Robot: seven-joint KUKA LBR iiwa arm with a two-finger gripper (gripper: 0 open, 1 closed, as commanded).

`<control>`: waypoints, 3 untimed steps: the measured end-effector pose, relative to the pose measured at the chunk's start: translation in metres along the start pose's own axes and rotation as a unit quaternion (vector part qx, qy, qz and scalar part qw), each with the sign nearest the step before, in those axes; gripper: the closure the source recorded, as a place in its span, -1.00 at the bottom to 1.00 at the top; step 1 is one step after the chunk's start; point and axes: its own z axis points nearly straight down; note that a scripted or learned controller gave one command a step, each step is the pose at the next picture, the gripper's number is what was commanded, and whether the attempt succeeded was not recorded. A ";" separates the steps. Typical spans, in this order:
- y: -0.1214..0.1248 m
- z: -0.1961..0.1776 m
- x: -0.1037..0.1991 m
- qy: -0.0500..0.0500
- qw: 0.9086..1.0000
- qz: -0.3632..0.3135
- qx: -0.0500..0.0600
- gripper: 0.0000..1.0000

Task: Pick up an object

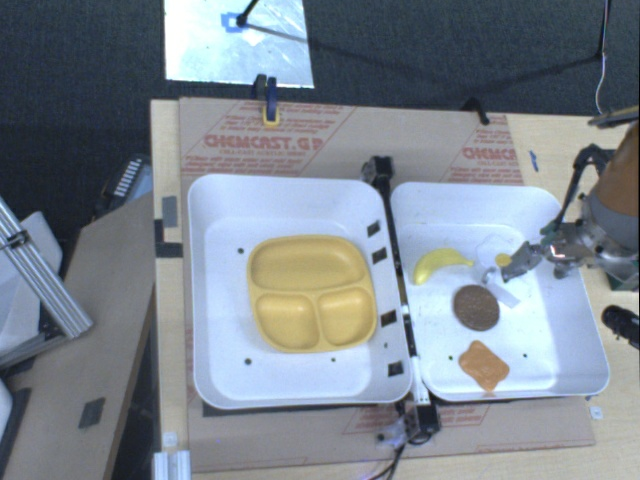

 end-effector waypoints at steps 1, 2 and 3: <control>0.004 0.048 -0.009 0.000 1.000 0.000 0.000 -1.00; 0.006 0.087 -0.009 0.000 1.000 0.001 -0.003 -1.00; 0.008 0.074 -0.009 -0.002 1.000 0.000 -0.007 1.00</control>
